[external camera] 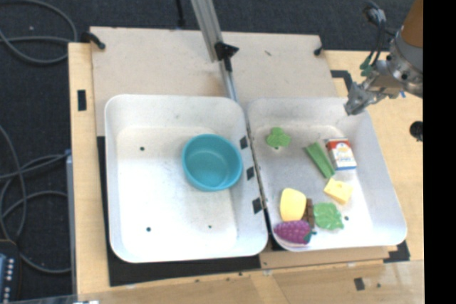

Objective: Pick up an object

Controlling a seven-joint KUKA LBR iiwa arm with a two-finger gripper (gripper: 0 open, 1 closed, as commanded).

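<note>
The right bin [377, 174] holds several small toys: a green broccoli-like piece [278, 139], a long green piece [319, 159], a small red, white and blue carton [342, 154], a yellow wedge [338, 191], a yellow rounded piece [292, 204], a green leafy piece [328, 216] and purple grapes [293, 231]. A blue bowl [211, 161] sits in the left bin [135, 117]. My gripper [356, 102] hangs over the right bin's far right corner, apart from all the toys, with nothing seen in it.
A slanted metal pole [203, 3] rises from the back of the bench between the two bins. Black cables [28, 18] lie on the dark floor to the left. Bare wooden board [157, 60] stretches behind the bins.
</note>
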